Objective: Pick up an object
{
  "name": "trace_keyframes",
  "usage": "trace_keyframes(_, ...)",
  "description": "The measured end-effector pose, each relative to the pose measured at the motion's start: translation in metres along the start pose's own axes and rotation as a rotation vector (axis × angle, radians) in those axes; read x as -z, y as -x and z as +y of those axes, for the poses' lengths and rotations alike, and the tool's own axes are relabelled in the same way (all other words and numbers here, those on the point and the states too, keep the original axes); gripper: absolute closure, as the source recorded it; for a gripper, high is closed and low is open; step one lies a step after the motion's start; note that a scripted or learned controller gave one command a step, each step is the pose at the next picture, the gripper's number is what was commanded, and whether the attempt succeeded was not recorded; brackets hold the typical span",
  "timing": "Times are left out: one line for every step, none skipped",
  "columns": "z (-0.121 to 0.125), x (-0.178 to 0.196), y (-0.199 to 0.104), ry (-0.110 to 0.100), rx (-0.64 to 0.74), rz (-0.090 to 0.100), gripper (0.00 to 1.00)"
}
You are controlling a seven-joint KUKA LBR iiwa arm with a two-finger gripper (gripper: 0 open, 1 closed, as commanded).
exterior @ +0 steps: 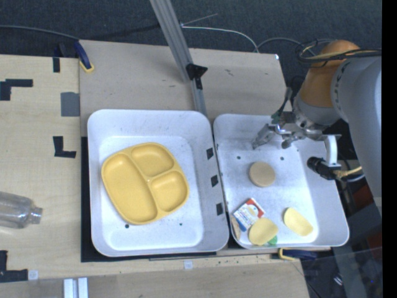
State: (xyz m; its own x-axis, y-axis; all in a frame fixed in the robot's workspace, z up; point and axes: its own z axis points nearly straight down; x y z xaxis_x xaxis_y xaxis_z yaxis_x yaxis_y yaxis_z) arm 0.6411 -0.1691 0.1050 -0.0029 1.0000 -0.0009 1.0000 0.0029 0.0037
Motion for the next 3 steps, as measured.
trace_keyframes(-0.002,-0.001,0.000,-0.004,-0.001,0.000,0.00)
trace_keyframes(0.036,-0.017,0.032,-0.037,-0.005,0.016,0.00)
trace_keyframes(0.033,-0.018,0.035,-0.032,-0.002,0.018,0.00)
